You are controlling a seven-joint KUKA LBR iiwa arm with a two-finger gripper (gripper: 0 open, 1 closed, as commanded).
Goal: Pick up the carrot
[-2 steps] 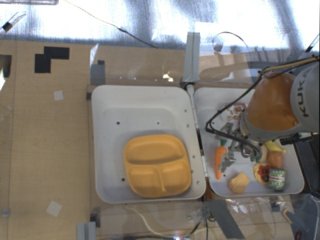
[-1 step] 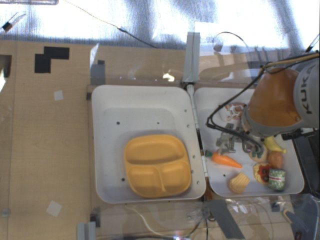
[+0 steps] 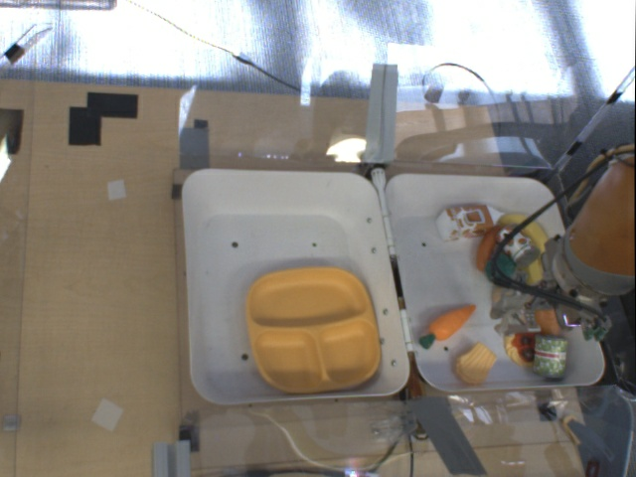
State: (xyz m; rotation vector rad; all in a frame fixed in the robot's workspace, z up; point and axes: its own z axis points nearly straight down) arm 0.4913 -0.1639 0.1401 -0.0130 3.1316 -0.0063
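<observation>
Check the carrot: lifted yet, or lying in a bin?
Lying in the bin. The carrot rests flat on the right bin floor, leafy end toward the divider, apart from the gripper over the clutter beside it.

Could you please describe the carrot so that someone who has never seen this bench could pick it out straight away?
Look in the right-hand white bin, on the open floor in its lower left part, away from the clutter beneath the gripper. The carrot lies there tilted, thick end up-right. It is the one tapered orange piece with a small green tip, unlike the pale yellow ridged piece just below it.
</observation>
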